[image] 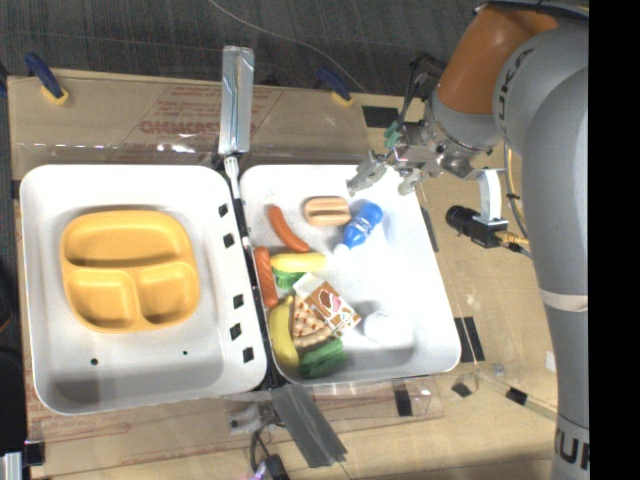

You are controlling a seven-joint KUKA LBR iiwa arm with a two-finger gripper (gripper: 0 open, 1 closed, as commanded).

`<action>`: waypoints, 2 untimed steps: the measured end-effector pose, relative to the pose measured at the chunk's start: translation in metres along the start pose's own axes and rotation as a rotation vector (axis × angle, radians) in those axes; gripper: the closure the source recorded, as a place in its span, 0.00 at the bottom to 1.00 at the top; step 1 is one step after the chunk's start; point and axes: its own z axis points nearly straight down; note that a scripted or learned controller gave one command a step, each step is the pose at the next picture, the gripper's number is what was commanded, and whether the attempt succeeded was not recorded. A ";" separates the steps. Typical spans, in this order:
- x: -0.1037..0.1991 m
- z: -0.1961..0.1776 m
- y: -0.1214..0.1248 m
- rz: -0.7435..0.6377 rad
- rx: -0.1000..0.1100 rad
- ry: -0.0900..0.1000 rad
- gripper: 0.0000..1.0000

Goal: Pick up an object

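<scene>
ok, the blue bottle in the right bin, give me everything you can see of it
The blue bottle is small, looks like plastic, with a blue body and a pale, whitish end toward the lower left. It lies on its side, slanted, on the floor of the right bin in the upper half. Its upper-left side sits against or very close to the hot dog. The claw hangs just above it, not holding it.

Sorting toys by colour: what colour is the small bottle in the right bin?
Blue, with a white cap; the bottle shows best in the camera view.

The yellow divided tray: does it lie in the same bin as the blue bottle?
No, the yellow divided tray lies in the left bin, while the blue bottle lies in the right bin.
</scene>
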 end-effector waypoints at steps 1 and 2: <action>-0.008 0.113 0.011 -0.045 -0.009 -0.002 0.00; 0.080 0.132 0.019 -0.189 0.000 0.001 0.00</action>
